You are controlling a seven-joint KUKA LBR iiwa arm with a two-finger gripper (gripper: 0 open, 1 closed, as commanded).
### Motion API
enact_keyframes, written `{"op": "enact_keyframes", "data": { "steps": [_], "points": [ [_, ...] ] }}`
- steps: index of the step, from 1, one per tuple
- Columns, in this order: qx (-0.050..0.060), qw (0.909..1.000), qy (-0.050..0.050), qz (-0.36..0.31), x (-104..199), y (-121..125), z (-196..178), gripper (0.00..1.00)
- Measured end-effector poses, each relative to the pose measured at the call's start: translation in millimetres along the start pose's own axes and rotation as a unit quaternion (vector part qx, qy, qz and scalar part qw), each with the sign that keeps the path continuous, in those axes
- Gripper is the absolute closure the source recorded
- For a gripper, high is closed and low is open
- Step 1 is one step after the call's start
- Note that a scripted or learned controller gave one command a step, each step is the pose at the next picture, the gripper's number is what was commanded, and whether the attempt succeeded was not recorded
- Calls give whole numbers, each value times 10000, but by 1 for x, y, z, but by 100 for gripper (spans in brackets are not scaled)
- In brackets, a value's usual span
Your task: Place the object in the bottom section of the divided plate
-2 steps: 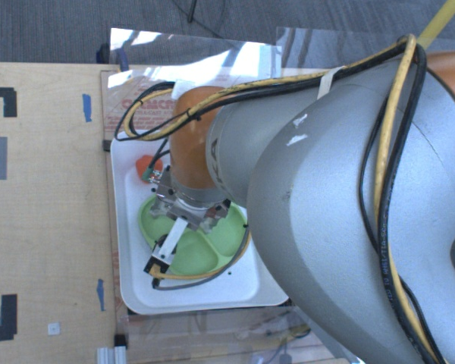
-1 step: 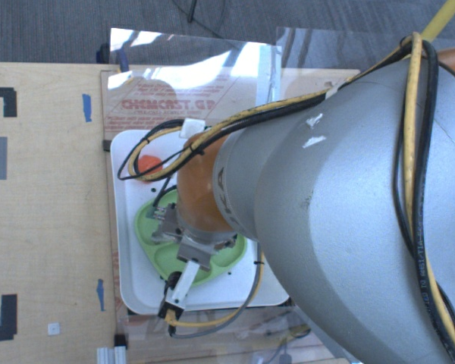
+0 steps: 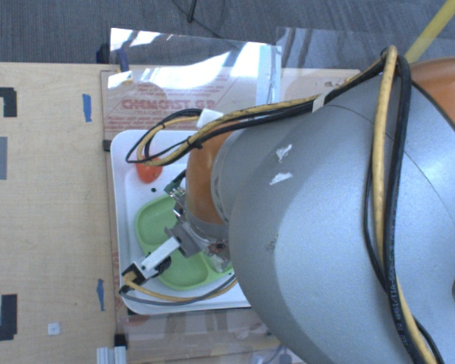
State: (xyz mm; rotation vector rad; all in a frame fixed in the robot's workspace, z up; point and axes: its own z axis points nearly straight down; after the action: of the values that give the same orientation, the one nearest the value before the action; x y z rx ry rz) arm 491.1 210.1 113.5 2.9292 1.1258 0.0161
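A green divided plate lies in a white bin; my arm covers its right part. A small red-orange object rests on the bin floor, just beyond the plate's far left rim. My gripper hangs low over the middle of the plate, below the orange wrist band, and its tips are hidden by the wrist and mounting. The red-orange object lies apart from the gripper, up and to the left. The plate's near section shows green with nothing visible in it.
The grey arm blocks the right half of the view. Yellow and black cables loop over the bin's far side and along its near rim. A cardboard sheet with red print lies behind the bin. The wooden bench top stretches to the left.
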Motion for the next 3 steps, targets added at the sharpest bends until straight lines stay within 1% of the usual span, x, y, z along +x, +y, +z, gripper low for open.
{"op": "enact_keyframes", "data": {
  "steps": [1, 2, 3],
  "points": [
    [-64, 9712, 97, -2379, -1, -1, 16, 0],
    [52, 9552, -38, -2957, -48, 37, -106, 0],
    [54, 9553, -37, -2955, -48, 38, -115, 100]
  ]
}}
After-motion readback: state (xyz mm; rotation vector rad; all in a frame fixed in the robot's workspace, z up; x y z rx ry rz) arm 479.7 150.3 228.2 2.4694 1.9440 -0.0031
